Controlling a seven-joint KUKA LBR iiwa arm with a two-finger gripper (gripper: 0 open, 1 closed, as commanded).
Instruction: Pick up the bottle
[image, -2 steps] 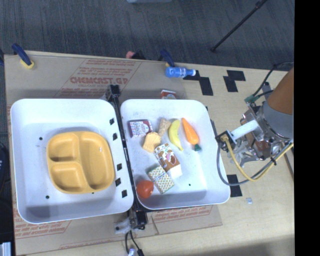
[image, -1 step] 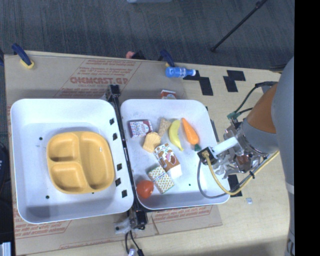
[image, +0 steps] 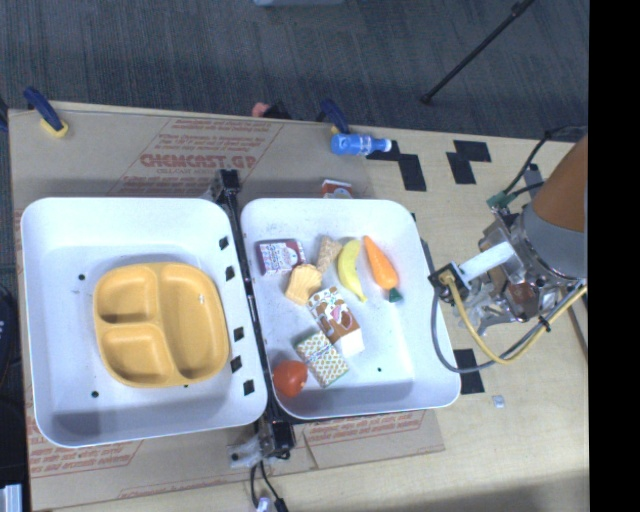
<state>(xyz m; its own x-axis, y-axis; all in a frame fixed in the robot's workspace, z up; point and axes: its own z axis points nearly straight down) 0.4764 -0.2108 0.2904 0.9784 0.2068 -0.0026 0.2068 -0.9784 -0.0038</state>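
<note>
A small blue bottle (image: 358, 145) with a white cap lies on its side on the cardboard behind the right bin (image: 430, 380), outside both bins. My gripper (image: 497, 305) hangs over the bench just right of the right bin, well in front of and to the right of the bottle. Cables and a white part crowd the wrist, and nothing shows in its grasp.
The right bin holds a banana (image: 349, 270), a carrot (image: 380, 264), a tomato (image: 290, 378), a brown packet (image: 279, 255) and small cartons (image: 337, 318). A yellow divided plate (image: 160, 322) sits in the left bin. Blue clamps (image: 335, 116) grip the cardboard's back edge.
</note>
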